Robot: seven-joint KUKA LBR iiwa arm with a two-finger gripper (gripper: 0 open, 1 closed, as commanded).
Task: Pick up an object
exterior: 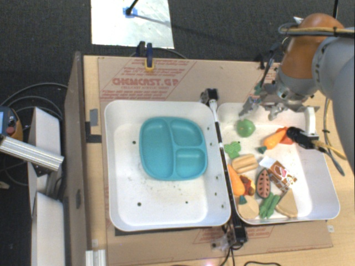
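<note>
Toy food pile (266,187) crowds right bin (327,195); gripper (259,108) above green ball (245,128), fingers apart, empty.

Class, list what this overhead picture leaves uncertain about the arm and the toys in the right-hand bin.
- Gripper: small and blurred in the camera view; whether it grips anything cannot be told.
- Heap of toy food in the right bin: pieces overlap, so several cannot be identified.
- Arm: cut off by the right edge.

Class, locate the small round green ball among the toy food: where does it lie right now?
The small round green ball lies near the far left corner of the right white bin, just below the gripper, left of the orange carrot-shaped toy.
</note>
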